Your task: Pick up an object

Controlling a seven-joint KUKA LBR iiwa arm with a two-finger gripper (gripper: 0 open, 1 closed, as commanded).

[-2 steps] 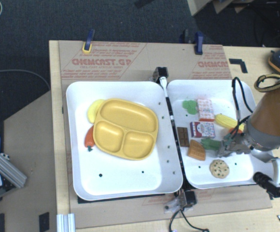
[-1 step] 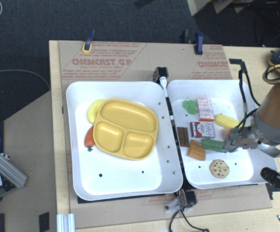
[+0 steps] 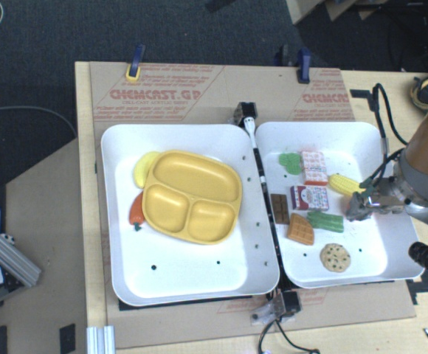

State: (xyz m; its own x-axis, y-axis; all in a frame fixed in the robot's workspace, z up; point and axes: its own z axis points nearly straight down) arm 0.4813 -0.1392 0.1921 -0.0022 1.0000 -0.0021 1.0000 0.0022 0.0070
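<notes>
The left bin (image 3: 125, 271), at its near rim, lies closest; it carries a yellow tray (image 3: 192, 196), overturned by the look of it, with a yellow piece (image 3: 143, 167) and a red-orange one (image 3: 136, 209) poking out from under its left edge. Both are half buried, so a grab there would likely strike the tray and slip.

In the right bin (image 3: 376, 260) the small things crowd together: a brown bar (image 3: 279, 207), a waffle (image 3: 300, 230), a green lump (image 3: 291, 162), two cartons (image 3: 314, 166) (image 3: 311, 197), a green piece (image 3: 325, 220), a cookie (image 3: 335, 257) and a corn cob (image 3: 344, 184).

The gripper (image 3: 356, 209) sits low, just beside the green piece and the cob; whether its jaws are spread or closed I cannot tell. The likely target is one of those two. The risk is closing between neighbours, nudging the cob aside, or pinching the green piece's tip so it pivots free on lifting. The flat cookie offers little to catch.
</notes>
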